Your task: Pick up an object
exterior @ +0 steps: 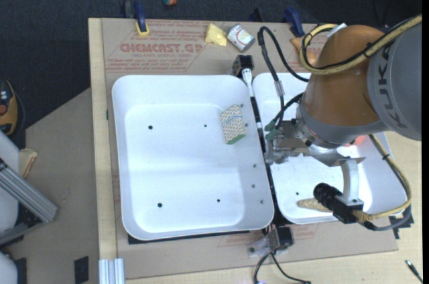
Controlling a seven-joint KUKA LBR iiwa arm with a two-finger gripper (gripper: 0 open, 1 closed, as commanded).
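Camera view looks down on your two white bins set side by side on a brown board. The left bin (181,209) holds one thing you can make out: a small packet with a green and white pattern (232,123), lying flat against the floor near the bin's right wall, toward the far side. Around the packet you see bare white floor with a few dark dots.

The right bin (295,205) sits touching the left one along their shared edge. Most of it is covered from your view by the arm (348,85), whose orange band and grey body hang over it. In the near part of this bin a tan, pointed object (310,203) lies on the floor, just beside a black part of the arm's end. A patch of orange-red (360,140) peeks out under the arm; what it is cannot be told.

The gripper (281,142) sits low over the right bin's left edge, close to the dividing wall. Whether it is apart or together you cannot tell, and nothing is seen clamped in it.

On the board beyond the bins lie a yellow piece (216,35) and a small white box (240,37), side by side.
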